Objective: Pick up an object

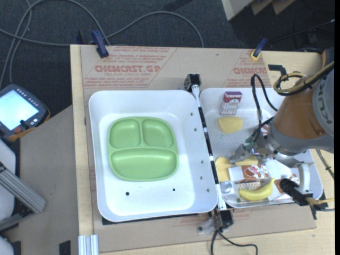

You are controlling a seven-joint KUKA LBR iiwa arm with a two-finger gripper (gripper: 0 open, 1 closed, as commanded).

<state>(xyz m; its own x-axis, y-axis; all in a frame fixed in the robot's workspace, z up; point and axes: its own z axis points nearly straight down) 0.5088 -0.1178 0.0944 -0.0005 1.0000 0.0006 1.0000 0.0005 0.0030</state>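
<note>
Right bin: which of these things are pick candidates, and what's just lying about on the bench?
Job:
- banana
- small red-and-white carton
- pale yellow piece
- printed packet
- gripper, low over the right bin

Lying about:
- green divided plate in the left bin
- blue clamp
- handheld screen

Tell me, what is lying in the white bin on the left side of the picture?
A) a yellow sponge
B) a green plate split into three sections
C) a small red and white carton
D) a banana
B: the green divided plate lies alone in the left bin, while the banana and the small carton are over in the right bin, where the arm reaches.
</note>
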